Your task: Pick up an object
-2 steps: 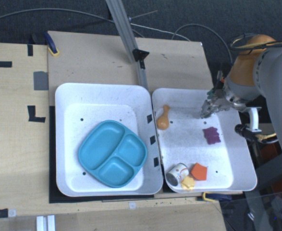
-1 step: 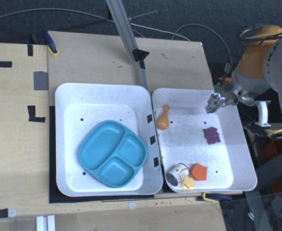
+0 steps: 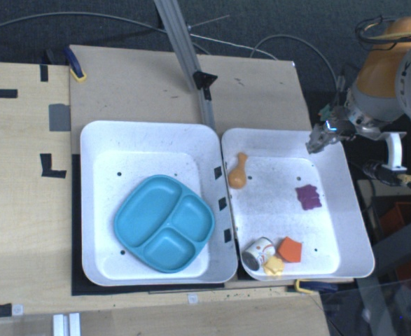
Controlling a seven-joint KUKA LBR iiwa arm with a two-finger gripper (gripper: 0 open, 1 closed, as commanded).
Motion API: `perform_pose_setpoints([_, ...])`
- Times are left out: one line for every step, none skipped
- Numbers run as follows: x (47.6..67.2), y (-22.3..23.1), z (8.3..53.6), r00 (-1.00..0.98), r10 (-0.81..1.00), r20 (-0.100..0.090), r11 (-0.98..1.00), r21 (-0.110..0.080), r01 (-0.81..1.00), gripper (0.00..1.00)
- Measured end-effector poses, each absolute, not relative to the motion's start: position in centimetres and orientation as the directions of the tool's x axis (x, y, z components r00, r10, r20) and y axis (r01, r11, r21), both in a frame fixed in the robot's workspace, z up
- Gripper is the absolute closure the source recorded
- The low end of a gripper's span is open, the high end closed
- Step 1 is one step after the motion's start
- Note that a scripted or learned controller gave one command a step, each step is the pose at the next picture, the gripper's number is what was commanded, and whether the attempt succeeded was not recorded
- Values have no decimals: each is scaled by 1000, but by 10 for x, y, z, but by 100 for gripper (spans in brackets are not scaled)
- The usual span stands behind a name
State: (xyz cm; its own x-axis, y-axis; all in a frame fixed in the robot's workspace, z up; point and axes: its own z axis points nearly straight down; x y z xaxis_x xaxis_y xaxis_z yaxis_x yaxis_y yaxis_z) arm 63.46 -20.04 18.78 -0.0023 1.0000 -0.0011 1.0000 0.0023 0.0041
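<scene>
The jaws (image 3: 319, 139) hang over the upper right corner of the right bin (image 3: 331, 161); whether they are apart or together I cannot tell. In this bin lie a purple piece (image 3: 308, 197) near the middle, an orange-brown bottle-shaped object (image 3: 238, 171) at the upper left, and a small can (image 3: 258, 253), an orange block (image 3: 290, 249) and a yellow piece (image 3: 274, 265) at the lower edge. The left bin (image 3: 107, 142) holds a blue plate (image 3: 164, 222) with 3 compartments.

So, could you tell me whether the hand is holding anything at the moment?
Nothing visible in the hand; it sits at the right white bin's upper rim.
</scene>
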Motion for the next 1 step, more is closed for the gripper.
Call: perform_pose_setpoints([638, -192, 248, -3, 1000, -2, 3, 6, 1000, 100])
